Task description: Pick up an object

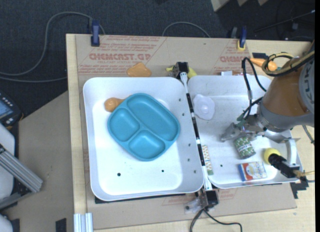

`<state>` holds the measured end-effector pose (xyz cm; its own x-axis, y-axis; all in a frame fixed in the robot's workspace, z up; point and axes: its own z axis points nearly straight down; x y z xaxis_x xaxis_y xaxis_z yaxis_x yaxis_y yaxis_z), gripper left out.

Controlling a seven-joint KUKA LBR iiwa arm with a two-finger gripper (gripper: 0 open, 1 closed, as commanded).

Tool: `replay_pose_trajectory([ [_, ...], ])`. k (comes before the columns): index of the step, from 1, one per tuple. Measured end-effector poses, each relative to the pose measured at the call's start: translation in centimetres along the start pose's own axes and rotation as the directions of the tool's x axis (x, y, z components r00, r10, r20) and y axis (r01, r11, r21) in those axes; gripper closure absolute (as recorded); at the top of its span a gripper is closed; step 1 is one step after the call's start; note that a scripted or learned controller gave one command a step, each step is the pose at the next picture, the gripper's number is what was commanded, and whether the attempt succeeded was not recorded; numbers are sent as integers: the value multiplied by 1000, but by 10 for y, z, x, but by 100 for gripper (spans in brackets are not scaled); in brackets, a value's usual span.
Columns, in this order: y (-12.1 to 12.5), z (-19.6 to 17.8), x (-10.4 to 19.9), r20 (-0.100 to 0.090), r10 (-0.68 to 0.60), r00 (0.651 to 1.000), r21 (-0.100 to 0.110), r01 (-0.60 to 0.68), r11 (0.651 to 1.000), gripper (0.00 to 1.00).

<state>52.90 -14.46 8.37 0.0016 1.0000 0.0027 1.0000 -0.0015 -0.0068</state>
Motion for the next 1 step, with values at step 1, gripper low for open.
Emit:
replay_pose_trajectory([
  [1, 3, -11, 0, 3, 0, 1000, -8, 0, 1000, 100],
])
